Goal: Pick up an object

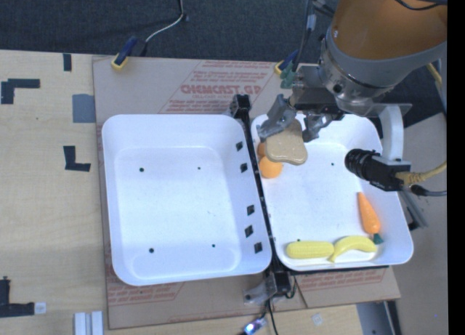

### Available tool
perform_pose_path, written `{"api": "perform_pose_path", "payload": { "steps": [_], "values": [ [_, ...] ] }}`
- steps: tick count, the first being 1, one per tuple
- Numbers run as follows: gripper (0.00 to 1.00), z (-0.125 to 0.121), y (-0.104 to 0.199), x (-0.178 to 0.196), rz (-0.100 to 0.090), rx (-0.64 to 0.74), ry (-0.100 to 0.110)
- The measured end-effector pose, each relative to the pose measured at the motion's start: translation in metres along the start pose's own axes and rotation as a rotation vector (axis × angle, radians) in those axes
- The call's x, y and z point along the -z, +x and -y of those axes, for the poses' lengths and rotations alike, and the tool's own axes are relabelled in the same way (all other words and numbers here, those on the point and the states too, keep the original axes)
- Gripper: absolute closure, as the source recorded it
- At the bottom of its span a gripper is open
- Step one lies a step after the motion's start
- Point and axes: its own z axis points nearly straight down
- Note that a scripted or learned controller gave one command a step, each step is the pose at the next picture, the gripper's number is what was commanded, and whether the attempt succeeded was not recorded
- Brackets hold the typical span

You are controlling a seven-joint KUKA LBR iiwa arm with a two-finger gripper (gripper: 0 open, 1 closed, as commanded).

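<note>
Step in hand: a grasp is being attempted in the right bin (389, 253), at its upper left corner, where the gripper (294, 126) is being held low over the toys.

Fingers: two grey fingers (277, 123) are being seen spread moderately wide, one on each side of the top edge of the tan bread-shaped piece (285, 150); whether this piece is being pinched or is only lying under them cannot be told, so no hold is being claimed.

Object position: the tan bread-shaped piece is lying close to the divider (251, 181) between the bins, partly over a small orange ball (269, 169), which is touching it from below left.

Other objects: an orange carrot (369, 213) is lying near the right wall, and a yellow corn cob (308, 250) and a yellow banana (354, 247) are lying side by side along the lower wall, well apart from the gripper.

Left bin (174, 195): nothing is being seen inside it.

Advice for a good grasp: the fingers should probably be centred on the flat piece before closing, because its thin edge may slip out.

Risk: the divider is just beside the left finger, so a collision is being judged possible; the ball may also be pushed and rolled away.

Check: a slow lift is being recommended, so that the hold may be confirmed.
</note>
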Motion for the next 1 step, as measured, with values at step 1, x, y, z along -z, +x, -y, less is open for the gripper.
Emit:
{"api": "perform_pose_path", "payload": {
  "steps": [1],
  "values": [
    [1.0, -0.0002, 0.0004, 0.0096, 0.001, 0.001, 0.001]
  ]
}}
